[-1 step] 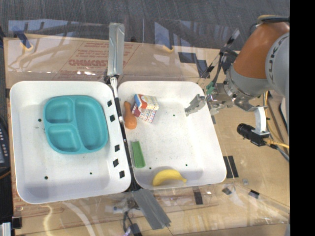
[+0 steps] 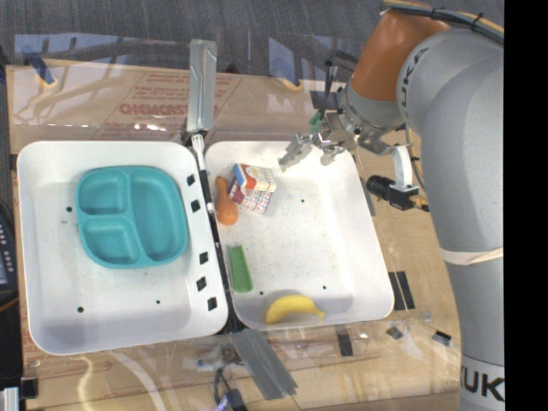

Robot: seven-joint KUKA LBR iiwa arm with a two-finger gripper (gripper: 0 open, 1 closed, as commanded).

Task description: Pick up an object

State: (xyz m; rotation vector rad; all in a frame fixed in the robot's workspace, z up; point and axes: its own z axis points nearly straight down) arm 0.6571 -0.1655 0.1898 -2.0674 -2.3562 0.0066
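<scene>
Gripper open above the far edge of the right bin, nothing taken yet

Gripper (image 2: 310, 150) hangs over the far part of the right bin (image 2: 364, 229), and I see its two fingers spread apart with nothing between them. The nearest object to it is the small carton (image 2: 254, 186), which lies on its side just left of the gripper, in the far left part of this bin.

I judge the carton to be light and fairly stiff, but its printed surface may be smooth, so it can slip if I squeeze only a corner. I would take it across the two long flat sides, in the middle.

The carrot (image 2: 225, 201) lies touching or almost touching the carton on its left, close to the bin wall, so a finger on that side has little room. I think it is better to turn the fingers so that they close along the other direction.

Other things in the same bin are well apart: the green block (image 2: 241, 270) near the left wall, and the banana (image 2: 293, 308) at the near edge. The banana is soft and curved, the green block is narrow. In the left bin (image 2: 38, 255) rests the teal plate (image 2: 132, 216) with three compartments; it does not stand in my way.
</scene>
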